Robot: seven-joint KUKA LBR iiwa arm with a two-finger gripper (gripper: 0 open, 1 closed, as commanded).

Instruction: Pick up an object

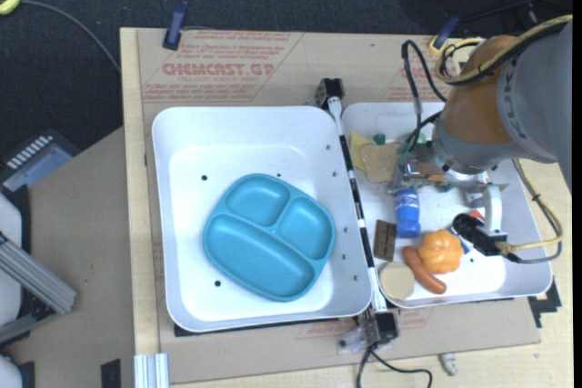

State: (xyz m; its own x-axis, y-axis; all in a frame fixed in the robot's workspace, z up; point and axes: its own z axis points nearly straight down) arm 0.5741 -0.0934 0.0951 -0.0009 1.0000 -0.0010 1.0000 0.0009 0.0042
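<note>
We've got the gripper (pixel 406 174) low in the right bin (pixel 521 284), just above the blue bottle (pixel 407 213); can't tell its finger state, wrist blocks it. Bottle's crowded: brown block (pixel 385 240) beside it, orange (pixel 440 253) and hot dog (pixel 425 271) near. We'd drop straight down, centred on the bottle, w/o nudging neighbours.

Blue divided plate (pixel 268 236) inside left white bin (pixel 173 159), on cardboard-topped bench (pixel 236 68).

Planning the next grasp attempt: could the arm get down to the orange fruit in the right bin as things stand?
Probably yes. The orange fruit lies uncovered in the right bin, open from above, though a sausage touches it and may crowd the fingers.
</note>
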